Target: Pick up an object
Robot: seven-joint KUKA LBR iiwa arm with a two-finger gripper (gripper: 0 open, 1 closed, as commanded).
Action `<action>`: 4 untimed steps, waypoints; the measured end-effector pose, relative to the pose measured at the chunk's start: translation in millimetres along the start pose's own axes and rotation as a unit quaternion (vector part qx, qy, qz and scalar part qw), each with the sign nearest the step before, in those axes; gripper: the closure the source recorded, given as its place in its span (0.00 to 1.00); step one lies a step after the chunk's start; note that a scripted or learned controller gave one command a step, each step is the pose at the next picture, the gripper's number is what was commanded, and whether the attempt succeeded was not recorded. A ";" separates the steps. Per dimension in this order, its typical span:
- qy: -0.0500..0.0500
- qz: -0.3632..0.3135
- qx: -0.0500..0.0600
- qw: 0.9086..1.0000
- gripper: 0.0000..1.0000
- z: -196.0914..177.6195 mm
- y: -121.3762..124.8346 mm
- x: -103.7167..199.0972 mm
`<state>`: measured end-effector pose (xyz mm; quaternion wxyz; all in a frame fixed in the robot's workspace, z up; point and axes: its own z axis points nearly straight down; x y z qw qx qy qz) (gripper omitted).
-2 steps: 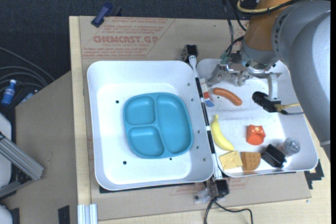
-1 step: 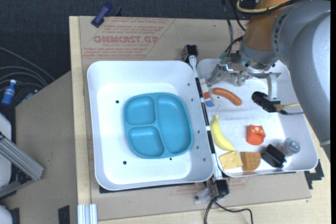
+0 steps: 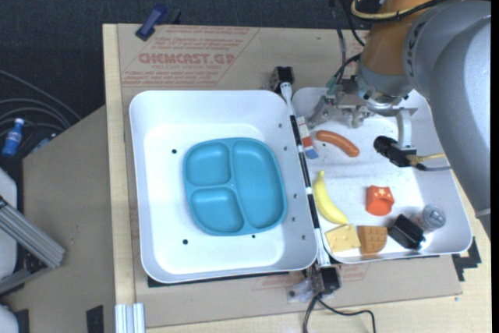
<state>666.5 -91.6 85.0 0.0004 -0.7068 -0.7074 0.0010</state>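
The gripper (image 3: 343,107), jaw state unreadable, is being held just above-left of the sausage (image 3: 337,143), lying slantwise.

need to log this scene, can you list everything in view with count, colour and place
bins: 2, white, side by side on the bench
divided plate: 1, blue, middle of left bin
hot dog: 1, red-orange, upper right bin
banana: 1, yellow, right bin by the divider
cheese wedge: 1, pale yellow, right bin front
cracker: 1, tan, beside the cheese
red toy: 1, red, right bin centre
black block: 1, black, right bin front right
arm: 1, grey with orange band, from the right
hand: 1, metal, over right bin's back
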 end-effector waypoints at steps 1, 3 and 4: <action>0.000 0.000 0.000 1.000 0.00 0.0 0.0 0.3; 0.000 0.000 0.000 1.000 0.00 -0.1 0.1 0.4; 0.000 0.000 0.000 1.000 0.00 -0.1 0.1 0.4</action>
